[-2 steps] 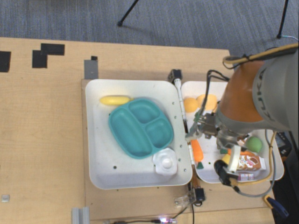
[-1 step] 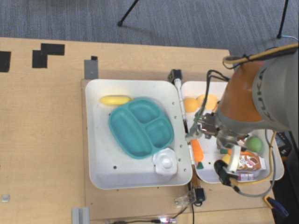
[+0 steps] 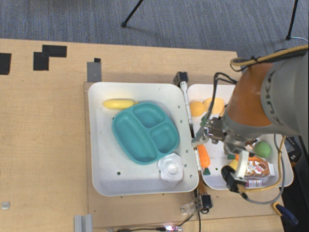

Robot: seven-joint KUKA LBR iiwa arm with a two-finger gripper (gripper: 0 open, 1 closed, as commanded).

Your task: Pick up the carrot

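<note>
Left bin (image 3: 99,129), centre of frame: holds a teal divided plate (image 3: 145,132), a banana (image 3: 118,104) at its upper left just beside the plate, and a small clear lidded cup (image 3: 171,167) at the plate's lower right edge.

Right bin (image 3: 212,181), right of centre: largely covered by the arm (image 3: 260,98), which enters from the right edge. Visible contents: two yellow-orange round fruits (image 3: 197,108) at the bin's upper left; a green round item (image 3: 263,149) at right; a printed packet (image 3: 256,168) at lower right; a small yellow piece (image 3: 233,164) beside the packet.

Carrot (image 3: 203,156): orange, lying lengthwise against the right bin's left wall, lower half of that bin, with a bit of green at its lower end. It lies free on the bin floor.

Gripper (image 3: 208,132): dark assembly just above the carrot's upper end, near the wall between the bins. How far its jaws stand apart cannot be told from this angle; nothing is seen held.

Step in hand, by judgement: approach and alignment over the carrot; the grasp is not yet made.

Next move calls for: centring over the carrot's body, lower in the frame than the gripper is now, closing across its narrow width, and keeping clear of the bin wall, which touches or nearly touches the carrot and leaves little room on that side.
</note>
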